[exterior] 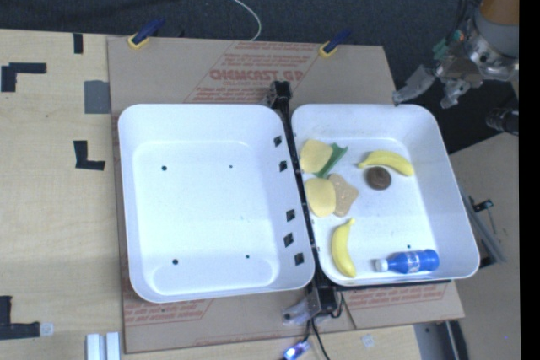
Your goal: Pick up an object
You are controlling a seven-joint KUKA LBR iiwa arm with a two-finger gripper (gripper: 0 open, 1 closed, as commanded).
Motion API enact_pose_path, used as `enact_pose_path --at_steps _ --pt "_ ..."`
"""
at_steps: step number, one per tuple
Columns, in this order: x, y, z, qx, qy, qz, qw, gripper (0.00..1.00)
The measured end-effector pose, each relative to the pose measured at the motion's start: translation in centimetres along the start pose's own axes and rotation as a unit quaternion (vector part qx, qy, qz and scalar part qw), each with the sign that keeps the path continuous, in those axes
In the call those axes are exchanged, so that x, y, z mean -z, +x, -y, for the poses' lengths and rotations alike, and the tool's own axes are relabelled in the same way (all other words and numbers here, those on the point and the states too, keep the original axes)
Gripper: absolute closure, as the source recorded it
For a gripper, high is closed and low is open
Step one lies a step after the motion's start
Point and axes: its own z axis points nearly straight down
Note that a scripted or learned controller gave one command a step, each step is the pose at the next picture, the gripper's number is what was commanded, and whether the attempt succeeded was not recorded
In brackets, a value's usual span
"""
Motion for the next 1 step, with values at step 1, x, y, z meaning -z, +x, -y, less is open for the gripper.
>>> enact_pose_path --at_steps 1 --pt "-18.68 0.57 -0.29 0.001 0.005 -0.001 1.0000 0.00"
